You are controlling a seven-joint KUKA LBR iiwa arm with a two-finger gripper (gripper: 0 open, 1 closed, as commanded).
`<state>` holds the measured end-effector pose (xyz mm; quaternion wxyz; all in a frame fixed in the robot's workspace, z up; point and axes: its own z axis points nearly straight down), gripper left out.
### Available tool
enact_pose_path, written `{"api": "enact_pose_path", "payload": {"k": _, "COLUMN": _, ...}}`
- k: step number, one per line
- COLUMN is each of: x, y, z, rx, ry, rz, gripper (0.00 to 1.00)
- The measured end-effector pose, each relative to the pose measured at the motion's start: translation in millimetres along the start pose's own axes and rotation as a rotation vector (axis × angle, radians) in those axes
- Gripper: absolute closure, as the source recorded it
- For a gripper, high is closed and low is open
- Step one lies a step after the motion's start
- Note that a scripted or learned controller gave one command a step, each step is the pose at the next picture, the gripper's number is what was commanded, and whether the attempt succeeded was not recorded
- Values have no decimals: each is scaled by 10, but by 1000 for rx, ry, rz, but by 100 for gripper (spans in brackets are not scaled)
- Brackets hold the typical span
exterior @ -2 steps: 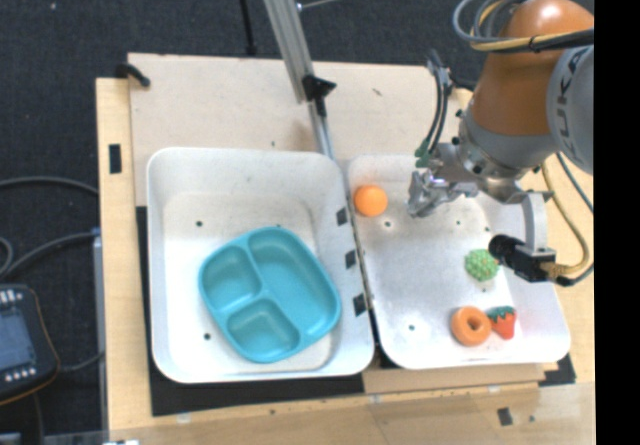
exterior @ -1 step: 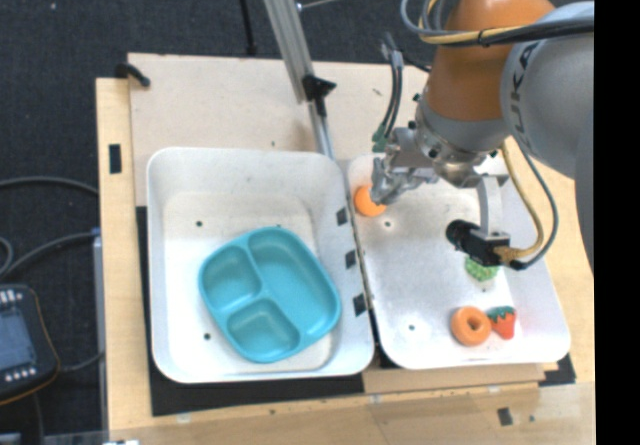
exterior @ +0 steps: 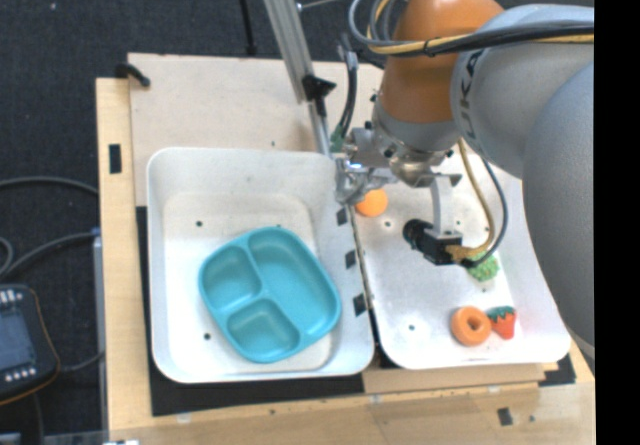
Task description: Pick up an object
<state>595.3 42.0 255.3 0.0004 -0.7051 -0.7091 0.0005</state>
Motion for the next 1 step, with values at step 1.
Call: {"api": "enact_pose_path", "payload": {"k": 1, "x": 472, "y": 154, "z": -37, "rx": -3, "ry": 1, "rz": -1, "gripper": 100}}
